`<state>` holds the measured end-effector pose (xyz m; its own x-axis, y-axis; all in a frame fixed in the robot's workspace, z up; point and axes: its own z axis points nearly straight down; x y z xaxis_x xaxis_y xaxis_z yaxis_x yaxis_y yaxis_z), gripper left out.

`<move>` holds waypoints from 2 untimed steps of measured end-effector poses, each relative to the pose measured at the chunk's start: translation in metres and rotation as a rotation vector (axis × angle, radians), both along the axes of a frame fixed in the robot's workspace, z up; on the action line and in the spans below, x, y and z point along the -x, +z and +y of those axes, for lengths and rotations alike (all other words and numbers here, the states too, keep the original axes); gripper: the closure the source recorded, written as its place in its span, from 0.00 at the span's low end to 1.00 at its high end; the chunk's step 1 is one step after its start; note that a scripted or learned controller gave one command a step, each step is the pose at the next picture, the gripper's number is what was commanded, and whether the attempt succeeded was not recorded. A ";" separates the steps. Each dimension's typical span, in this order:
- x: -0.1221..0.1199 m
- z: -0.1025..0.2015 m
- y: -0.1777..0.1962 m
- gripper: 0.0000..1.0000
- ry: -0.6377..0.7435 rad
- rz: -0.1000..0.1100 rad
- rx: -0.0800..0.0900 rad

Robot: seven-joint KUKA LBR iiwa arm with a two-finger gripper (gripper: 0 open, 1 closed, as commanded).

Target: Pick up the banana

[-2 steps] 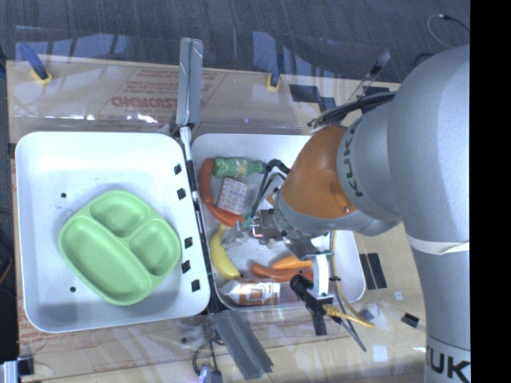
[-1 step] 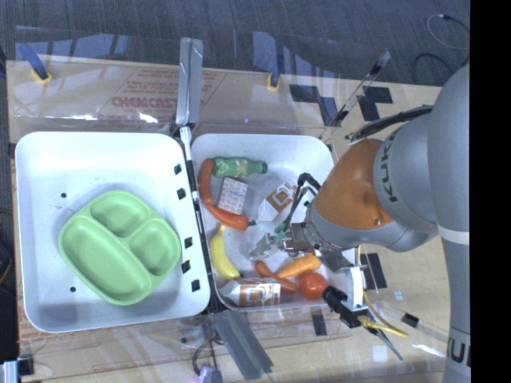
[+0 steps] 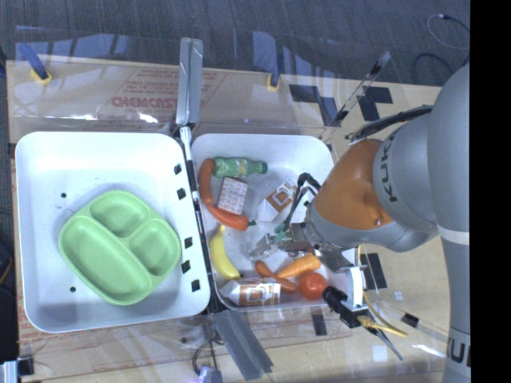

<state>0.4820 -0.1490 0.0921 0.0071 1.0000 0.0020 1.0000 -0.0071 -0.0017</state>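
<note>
Claw point(image 3: 267, 246) of the grey arm hangs low inside the right bin point(image 3: 319, 146), over the clutter; whether it is spread or pressed together I cannot tell. Nearest the front wall lie a can point(image 3: 254, 293) on its side and a tomato point(image 3: 313, 285), with a carrot point(image 3: 299, 266) just behind. Left of them the banana point(image 3: 221, 254) lies along the bin's left wall (apart from the claw). Farther back are a red sausage point(image 3: 215, 201) and a green bottle point(image 3: 238, 167). A green divided plate point(image 3: 120, 246) sits in the left bin point(image 3: 48, 154).

Banana point(image 3: 223, 255) in right bin point(image 3: 263, 144), left side
</note>
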 end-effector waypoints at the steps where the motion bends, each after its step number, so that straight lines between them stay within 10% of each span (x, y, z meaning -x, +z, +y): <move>1: 0.006 0.056 -0.001 0.00 -0.136 0.000 0.005; 2: -0.029 0.070 0.099 0.00 -0.386 0.002 0.002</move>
<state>0.5113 -0.0795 0.1915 0.3829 0.9238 0.0000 0.9238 -0.3829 -0.0028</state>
